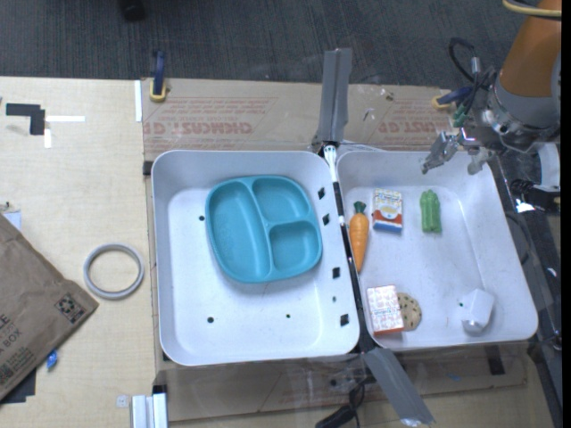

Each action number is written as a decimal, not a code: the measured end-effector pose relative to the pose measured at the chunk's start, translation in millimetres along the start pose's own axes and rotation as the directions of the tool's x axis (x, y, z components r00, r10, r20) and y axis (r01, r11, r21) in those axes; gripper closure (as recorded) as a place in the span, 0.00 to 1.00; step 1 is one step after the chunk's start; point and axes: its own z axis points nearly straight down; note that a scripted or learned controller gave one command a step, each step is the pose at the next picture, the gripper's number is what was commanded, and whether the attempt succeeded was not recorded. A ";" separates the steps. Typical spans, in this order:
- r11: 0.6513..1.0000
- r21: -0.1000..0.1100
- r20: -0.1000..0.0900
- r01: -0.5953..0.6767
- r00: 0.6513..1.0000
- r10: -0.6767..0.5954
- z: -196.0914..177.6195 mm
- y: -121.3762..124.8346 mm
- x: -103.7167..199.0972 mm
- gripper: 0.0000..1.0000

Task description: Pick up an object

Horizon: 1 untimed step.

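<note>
The gripper (pixel 443 150) is seen above the far right corner of the right bin (pixel 500 239), clear of its contents; whether the jaws are apart or together cannot be told. In that bin lie a carrot (pixel 358 235), a small carton (pixel 387 210), a green object (pixel 431 212), a cookie (pixel 409 309), a box (pixel 384 308) and a white object (pixel 477 310). A blue divided plate (pixel 263 228) lies in the left bin (pixel 178 266).

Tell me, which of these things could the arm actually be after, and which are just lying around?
Likely candidates for picking, all in the right bin:
carrot
green object
small carton
red-and-white packet
cookie
white object

Seemingly lying about:
blue divided plate in the left bin
tape ring
cardboard box

The gripper hangs above the right bin's far edge.
</note>
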 end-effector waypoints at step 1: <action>0.986 -0.004 0.002 0.166 0.986 -0.166 103.8 4.5 -16.6 0.00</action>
